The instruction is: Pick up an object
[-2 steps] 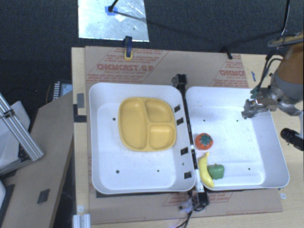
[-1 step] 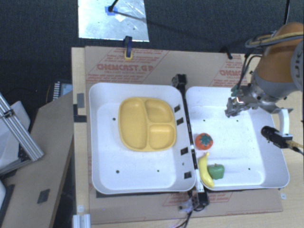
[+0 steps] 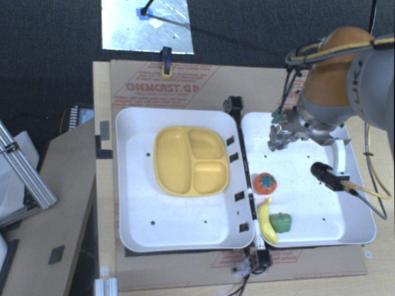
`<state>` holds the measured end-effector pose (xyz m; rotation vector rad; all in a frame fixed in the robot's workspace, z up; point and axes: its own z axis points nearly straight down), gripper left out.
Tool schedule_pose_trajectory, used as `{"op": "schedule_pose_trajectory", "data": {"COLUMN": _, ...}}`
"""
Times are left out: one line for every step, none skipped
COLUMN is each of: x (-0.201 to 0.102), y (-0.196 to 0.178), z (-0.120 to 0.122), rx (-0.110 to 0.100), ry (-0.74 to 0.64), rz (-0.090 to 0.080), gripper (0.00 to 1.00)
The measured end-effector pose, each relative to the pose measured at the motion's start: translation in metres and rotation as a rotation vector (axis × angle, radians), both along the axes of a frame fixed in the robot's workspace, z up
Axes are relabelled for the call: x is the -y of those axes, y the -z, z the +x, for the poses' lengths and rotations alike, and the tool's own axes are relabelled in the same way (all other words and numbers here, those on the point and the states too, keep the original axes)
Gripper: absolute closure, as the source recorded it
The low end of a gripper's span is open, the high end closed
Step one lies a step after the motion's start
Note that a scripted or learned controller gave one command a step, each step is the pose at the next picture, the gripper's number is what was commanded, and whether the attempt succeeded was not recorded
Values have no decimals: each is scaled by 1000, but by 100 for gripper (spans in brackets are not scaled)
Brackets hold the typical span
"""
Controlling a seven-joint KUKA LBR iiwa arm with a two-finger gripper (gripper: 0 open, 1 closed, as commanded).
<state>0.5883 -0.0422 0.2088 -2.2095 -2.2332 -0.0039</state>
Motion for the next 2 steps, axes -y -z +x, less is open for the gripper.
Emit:
{"op": "schedule_pose_trajectory", "data": {"x": -51, "y": -14, "z": 7, "rx": 1, "ry": 1, "rz": 0, "gripper": 100}}
{"op": "schedule_pose_trajectory", "data": {"x": -96, "y": -8, "z": 16, "rx": 0, "ry": 1, "rz": 0, "gripper": 100}}
